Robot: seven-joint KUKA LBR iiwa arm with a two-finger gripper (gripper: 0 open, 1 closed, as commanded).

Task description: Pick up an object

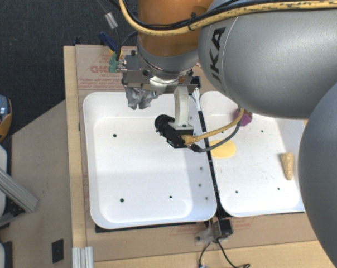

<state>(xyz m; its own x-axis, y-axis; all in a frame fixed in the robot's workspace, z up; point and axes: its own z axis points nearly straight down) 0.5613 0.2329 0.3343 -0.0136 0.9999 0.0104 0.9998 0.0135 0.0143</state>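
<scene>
Likely light and fairly stiff, best pinched across its narrow sides: tan block (287,165) in the right bin (258,190), right of frame; gripper (139,98) upper centre, spread or pressed together impossible to tell.

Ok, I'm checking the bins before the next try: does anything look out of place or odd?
Nothing looks spilled or damaged. The right bin holds a yellow disc, a tan piece near its right side and a purple object partly hidden by the arm. The gripper hangs over the left bin's far edge.
</scene>
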